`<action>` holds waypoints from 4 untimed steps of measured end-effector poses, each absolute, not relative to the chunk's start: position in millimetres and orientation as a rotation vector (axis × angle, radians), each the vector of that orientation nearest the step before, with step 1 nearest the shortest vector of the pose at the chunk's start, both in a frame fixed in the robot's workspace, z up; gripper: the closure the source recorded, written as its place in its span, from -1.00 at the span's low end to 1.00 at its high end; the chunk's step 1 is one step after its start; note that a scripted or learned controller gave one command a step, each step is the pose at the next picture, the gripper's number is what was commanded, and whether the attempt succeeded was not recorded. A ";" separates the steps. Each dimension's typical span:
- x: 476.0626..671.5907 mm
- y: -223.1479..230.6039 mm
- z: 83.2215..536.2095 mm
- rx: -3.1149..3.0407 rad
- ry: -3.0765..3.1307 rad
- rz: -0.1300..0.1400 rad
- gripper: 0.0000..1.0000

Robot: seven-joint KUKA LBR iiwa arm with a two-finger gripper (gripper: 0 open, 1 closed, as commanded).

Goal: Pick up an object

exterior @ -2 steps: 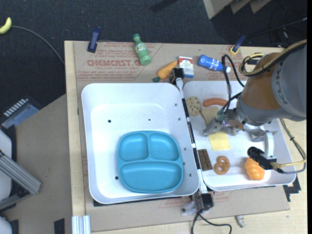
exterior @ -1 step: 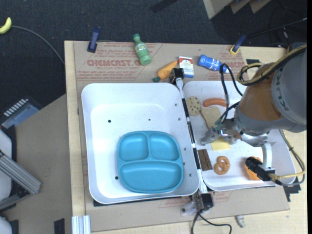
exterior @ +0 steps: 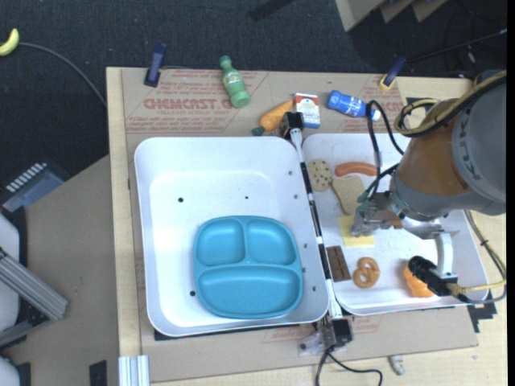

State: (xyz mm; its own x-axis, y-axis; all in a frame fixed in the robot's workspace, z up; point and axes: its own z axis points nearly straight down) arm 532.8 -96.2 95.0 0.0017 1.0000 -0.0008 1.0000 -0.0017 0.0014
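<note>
in the camera view the small food toys lie loose in the right bin [exterior: 475,248], apparently as picking stock: a cookie [exterior: 320,173], a hot dog [exterior: 355,168], a bread slice [exterior: 349,191], a yellow cheese square [exterior: 359,237], a pretzel [exterior: 367,272] and a chocolate bar [exterior: 337,264]. the left bin [exterior: 161,183] holds a blue divided plate [exterior: 245,265]. the arm [exterior: 451,163] reaches in from the right, wrist bent down, its gripper [exterior: 368,218] low over the cheese square's upper edge, which looks like the target. i cannot tell the gripper's state.
</note>
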 end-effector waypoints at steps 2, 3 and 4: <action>617.7 -121.2 94.8 2.219 2.222 0.000 -1.00; 591.5 -96.8 84.2 2.222 2.224 -0.001 -1.00; 584.3 -97.3 84.6 2.222 2.222 -0.002 -1.00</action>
State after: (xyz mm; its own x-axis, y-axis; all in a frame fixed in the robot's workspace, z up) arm 584.3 -97.3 84.6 -0.0001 1.0000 0.0002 1.0000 0.0001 -0.0017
